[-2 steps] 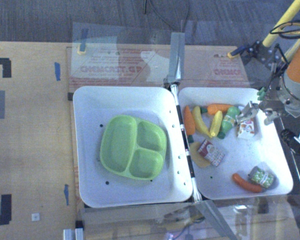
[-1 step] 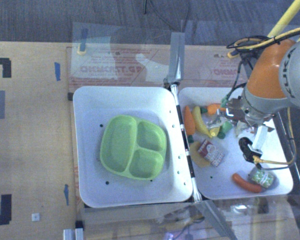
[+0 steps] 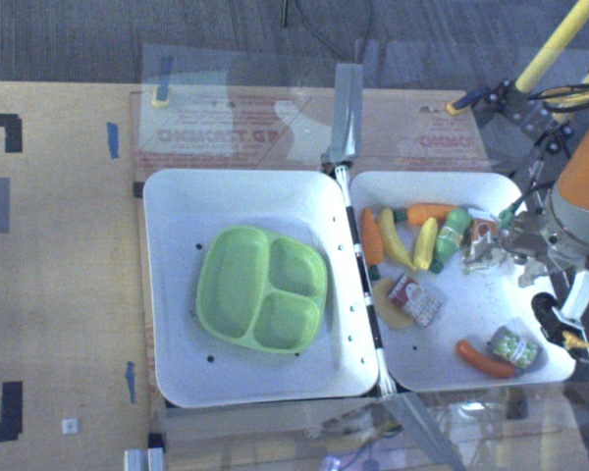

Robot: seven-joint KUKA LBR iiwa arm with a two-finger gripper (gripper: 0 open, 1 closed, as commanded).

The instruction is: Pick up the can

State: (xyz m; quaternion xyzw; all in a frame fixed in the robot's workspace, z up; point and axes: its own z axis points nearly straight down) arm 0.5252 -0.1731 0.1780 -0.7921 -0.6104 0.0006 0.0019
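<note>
Lying on its side, green-labelled can (image 3: pixel 513 347)

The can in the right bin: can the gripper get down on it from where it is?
Probably yes. The can lies near the right bin's front corner, uncovered from above; only a hot dog touches its left side.

glossy plastic green plate (image 3: pixel 262 289); smooth white bins (image 3: pixel 177 361); matt wooden bench (image 3: pixel 59 292); can (image 3: pixel 513 347) perhaps shiny metal.

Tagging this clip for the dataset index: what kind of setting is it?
Most likely a robot lab pick-and-place bench, not a kitchen: two white bins side by side on a taped wooden bench, toy food such as a banana, and a green divided plate.
</note>
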